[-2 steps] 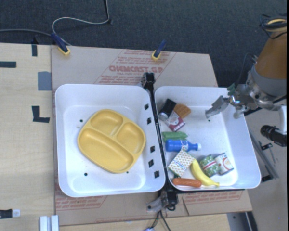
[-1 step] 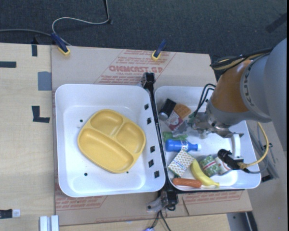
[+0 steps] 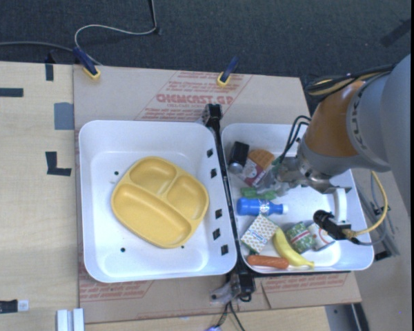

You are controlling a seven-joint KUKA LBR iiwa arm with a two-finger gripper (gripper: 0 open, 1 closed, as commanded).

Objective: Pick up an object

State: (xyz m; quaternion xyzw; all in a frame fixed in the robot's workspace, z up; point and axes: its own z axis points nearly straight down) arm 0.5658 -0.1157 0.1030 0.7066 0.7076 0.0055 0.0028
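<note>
The hand [image 3: 279, 174] is low in the right bin [image 3: 345, 257], at its far-left part, over a small heap of objects. You cannot tell from this view how the hand is set, nor whether anything is caught in it. No object is seen lifted, so treat the step as the reach-and-grasp stage.

Candidate objects lie close by: a blue bottle [image 3: 260, 207] just near of the hand, a banana [image 3: 290, 249] and an orange carrot [image 3: 268, 261] by the near wall. The left bin [image 3: 96, 185] carries a yellow divided plate [image 3: 160, 201].

Next, you must confirm a grip on one object, then raise straight up clear of the bin wall.
</note>
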